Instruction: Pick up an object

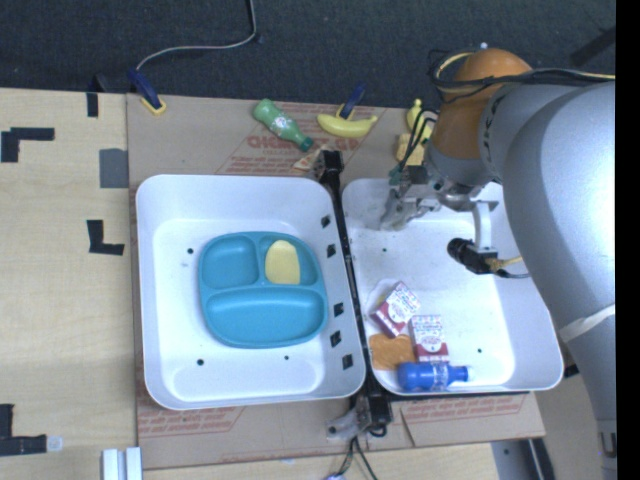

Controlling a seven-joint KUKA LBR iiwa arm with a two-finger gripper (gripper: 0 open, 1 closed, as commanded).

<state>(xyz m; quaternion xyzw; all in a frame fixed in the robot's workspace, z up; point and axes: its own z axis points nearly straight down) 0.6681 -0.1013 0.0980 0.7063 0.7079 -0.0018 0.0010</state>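
In the right bin [500, 308], near its front edge, lie a red and white packet [398, 308], a second packet [428, 335], an orange flat piece [391, 351] and a blue bottle [432, 375] on its side. My gripper [399, 206] hangs low at the back left corner of this bin, well behind that cluster, and I see nothing held in it. The grey arm with its orange band [478, 88] covers the bin's right side.
The left bin [170, 218] holds a blue divided plate [262, 288] with a yellow piece [283, 262] in one compartment. Behind the bins lie a green bottle [282, 125], a banana [346, 124] and a small yellow item [413, 118]. A black divider [338, 238] separates the bins.
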